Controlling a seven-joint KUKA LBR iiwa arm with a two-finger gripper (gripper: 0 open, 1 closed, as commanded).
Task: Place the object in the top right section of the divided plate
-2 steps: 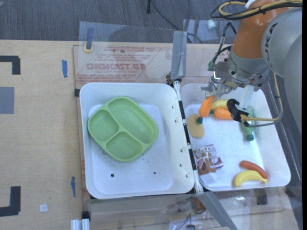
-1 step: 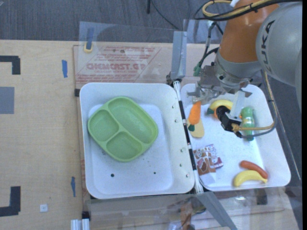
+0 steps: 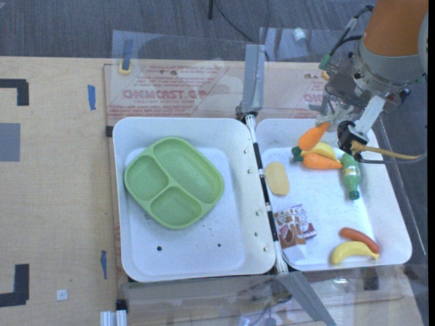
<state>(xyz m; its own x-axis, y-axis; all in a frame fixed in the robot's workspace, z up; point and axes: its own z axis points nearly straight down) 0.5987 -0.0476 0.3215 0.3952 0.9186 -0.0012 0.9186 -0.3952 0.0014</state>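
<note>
Orange carrot (image 3: 312,138) tilted, long axis upper-right to lower-left, upper end at gripper (image 3: 331,117); grip state cannot tell.

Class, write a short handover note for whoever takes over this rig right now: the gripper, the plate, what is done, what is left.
Gripper: over the far end of the right bin, just above the upper carrot; whether it grips it cannot be told.
Divided plate: in the left bin, nothing in any section.
Done: nothing placed.
Left: lift an object, carry it over, set it in the top right section.
</note>
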